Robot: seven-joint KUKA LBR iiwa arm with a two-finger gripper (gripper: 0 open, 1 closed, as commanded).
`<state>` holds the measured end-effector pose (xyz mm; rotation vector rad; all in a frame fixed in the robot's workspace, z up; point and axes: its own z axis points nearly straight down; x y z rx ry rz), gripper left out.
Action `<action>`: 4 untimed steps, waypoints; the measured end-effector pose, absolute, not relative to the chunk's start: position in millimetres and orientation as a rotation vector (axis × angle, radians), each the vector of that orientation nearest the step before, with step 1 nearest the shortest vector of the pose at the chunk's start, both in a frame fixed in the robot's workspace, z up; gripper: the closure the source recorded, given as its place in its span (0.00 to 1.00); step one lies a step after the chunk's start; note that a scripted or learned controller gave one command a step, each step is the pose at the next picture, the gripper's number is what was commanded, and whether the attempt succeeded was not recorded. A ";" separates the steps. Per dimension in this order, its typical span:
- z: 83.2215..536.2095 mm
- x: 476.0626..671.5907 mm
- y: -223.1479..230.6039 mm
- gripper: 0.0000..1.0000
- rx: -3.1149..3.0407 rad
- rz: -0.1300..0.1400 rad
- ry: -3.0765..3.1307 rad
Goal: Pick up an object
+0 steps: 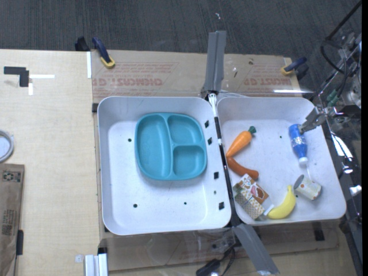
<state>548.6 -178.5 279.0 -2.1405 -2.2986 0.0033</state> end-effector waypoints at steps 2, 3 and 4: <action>90.2 575.4 -213.8 0.00 -1.998 -0.010 -2.411; 100.4 575.6 -216.7 1.00 -2.007 -0.005 -2.412; 210.6 593.5 -126.1 1.00 -2.130 0.002 -2.310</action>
